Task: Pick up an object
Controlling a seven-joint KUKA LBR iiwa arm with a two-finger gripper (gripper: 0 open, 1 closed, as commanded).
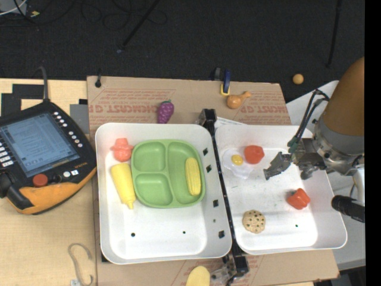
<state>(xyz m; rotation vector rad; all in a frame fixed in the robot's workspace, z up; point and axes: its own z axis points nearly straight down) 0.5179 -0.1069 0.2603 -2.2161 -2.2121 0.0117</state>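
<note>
A teach pendant (pixel 37 154) is seen at the far left of the bench (pixel 36 243), well left of the left bin (pixel 156 243). Inside that bin, a green divided plate (pixel 164 174) is taken as landmark: a pink toy (pixel 121 150) lies at its upper left, a yellow bottle-shaped toy (pixel 123 184) just beside its left edge, and a corn cob (pixel 193 176) rests in its right compartment. A purple grape toy (pixel 165 111) lies on the cardboard above the plate. In the right bin (pixel 333 234), well right of the plate, a fried-egg toy (pixel 237 159), a red tomato-like toy (pixel 254 154), a cookie (pixel 254 221) and a red-orange block (pixel 298 199) are spread apart. The end effector (pixel 277 165) is seen over the right bin, between the tomato-like toy and the block; nothing is seen gripped, and whether it is released or clenched cannot be told.
</note>
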